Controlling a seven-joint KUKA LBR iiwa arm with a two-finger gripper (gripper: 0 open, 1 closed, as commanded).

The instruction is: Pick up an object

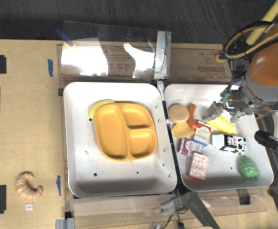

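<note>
**Arm poised over the cluttered bin, nothing lifted yet**

While the grey arm with its orange band leans in from the right, its two-finger gripper hangs low over the right-hand shallow white bin, just above the yellow wedge-shaped block. Metal parts of the gripper show beside that wedge, but whether it is released or clenched cannot be told from this slant, and no object can be seen caught in it.

Taking the yellow wedge as the landmark: to its left lie a round tan disc and a small orange stick, with a pale yellow chunk just below the disc. Below and left of the wedge sit several small printed packets, overlapping one another. Just to the lower right of the wedge is a black-and-white printed card, and further down that way a green knobbly toy rests near the bin's corner. Well to the wedge's left, the other white bin holds an orange divided plastic plate with a yellow rim peeking from beneath it. Far to the left, on the bare bench, lies a tan curled toy.

Judging by the gripper's position, the wedge is the likeliest target; the crowding suggests neighbouring packets could be nudged during a grasp.
</note>
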